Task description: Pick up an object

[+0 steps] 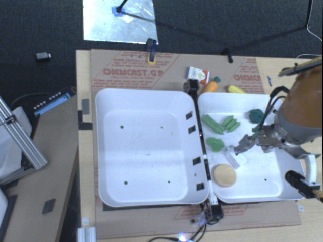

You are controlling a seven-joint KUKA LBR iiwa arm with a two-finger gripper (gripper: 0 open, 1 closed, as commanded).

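The arm (303,105) is a thick rounded column with a broad orange band above a grey wrist ring, black cables looping down its side to a small metallic grey hand (244,144) with angular linkages and white fittings.

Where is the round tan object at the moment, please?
The round tan object lies in the right bin, near its front-left corner, just below a small white piece and the gripper.

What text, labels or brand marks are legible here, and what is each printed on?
"CHEMCAST GP": red print on the brown protective sheet under the bins, left of top centre.
The same red print repeats at the sheet's upper right, only partly legible.
Small red-and-white packet: print too small to read.
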